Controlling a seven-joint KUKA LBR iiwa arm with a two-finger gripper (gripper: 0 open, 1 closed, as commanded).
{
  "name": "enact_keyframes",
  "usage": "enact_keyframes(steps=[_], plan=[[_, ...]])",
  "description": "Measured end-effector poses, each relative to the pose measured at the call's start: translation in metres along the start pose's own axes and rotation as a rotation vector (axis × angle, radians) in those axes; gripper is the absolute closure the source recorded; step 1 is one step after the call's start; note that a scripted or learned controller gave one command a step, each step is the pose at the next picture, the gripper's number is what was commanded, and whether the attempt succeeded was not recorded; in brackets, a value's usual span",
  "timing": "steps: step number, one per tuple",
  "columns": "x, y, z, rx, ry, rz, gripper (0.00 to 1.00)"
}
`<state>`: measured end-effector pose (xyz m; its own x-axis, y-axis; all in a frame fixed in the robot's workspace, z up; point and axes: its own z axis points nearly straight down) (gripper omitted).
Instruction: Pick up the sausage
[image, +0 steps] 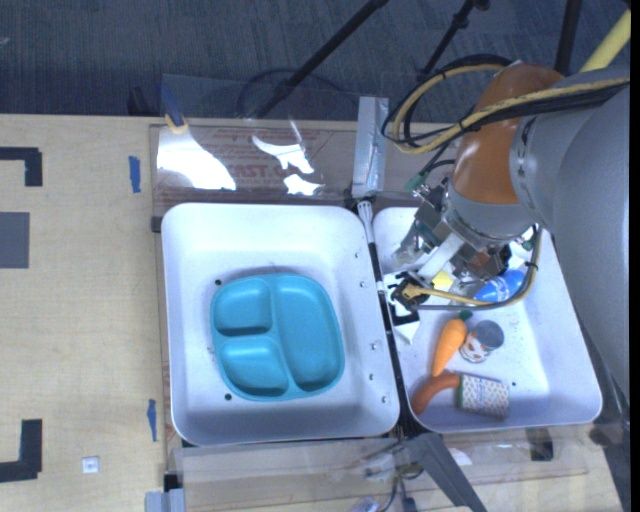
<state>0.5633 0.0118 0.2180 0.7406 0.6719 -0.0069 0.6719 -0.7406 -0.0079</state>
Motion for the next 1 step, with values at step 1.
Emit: enact_keyframes(steps=[1], plan=[[0.0288,-0.0488,0.0916,-0.019,0.001,0.099,0.00]])
